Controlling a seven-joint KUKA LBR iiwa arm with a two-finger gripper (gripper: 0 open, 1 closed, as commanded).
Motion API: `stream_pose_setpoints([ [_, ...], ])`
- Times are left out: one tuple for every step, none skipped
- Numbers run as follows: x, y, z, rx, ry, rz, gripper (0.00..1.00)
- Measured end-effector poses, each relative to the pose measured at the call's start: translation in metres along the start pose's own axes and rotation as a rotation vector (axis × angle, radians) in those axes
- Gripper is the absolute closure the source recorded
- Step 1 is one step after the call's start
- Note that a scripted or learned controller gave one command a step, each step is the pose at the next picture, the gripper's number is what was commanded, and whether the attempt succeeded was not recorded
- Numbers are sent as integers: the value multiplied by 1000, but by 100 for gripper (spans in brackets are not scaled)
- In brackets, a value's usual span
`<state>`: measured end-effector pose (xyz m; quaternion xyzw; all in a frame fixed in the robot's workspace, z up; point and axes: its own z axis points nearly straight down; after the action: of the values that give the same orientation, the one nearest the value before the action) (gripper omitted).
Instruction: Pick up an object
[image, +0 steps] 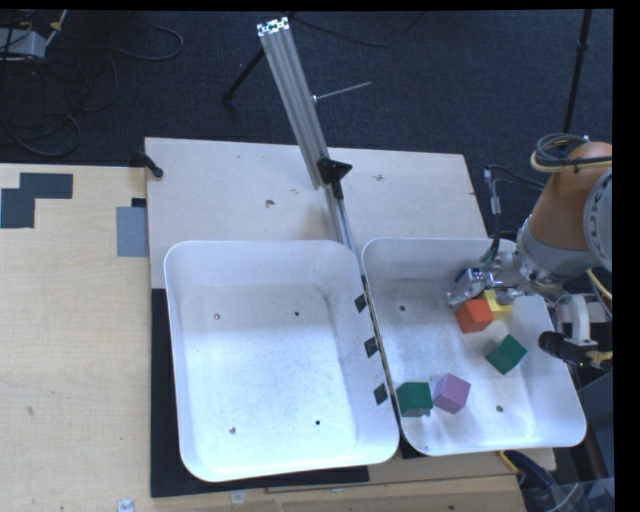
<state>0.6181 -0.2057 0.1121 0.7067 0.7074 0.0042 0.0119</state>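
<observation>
My gripper (476, 288) hangs low over the upper right part of the right bin (430, 265), reaching in from the right. Directly under and in front of it sits an orange cube (474, 316), with a yellow block (499, 304) touching the cube's right side, partly hidden by the gripper. A dark green cube (506, 355) lies a little nearer the front, to the right. Along the bin's front, a second green cube (415, 398) and a purple cube (452, 392) sit side by side. No object shows lifted off the bin floor.
The left bin (265, 360) adjoins the right one along a shared wall with black clips (370, 346). A slanted aluminium bar (300, 110) rises behind the bins. The arm's orange band (580, 160) and cables crowd the right edge.
</observation>
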Motion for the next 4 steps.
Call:
stream_pose_setpoints([
  [1,0,0,0,0,-1,0],
  [0,0,0,0,0,0,0],
  [25,-25,-2,11,7,0,0],
  [23,-25,-12,12,9,3,100],
])
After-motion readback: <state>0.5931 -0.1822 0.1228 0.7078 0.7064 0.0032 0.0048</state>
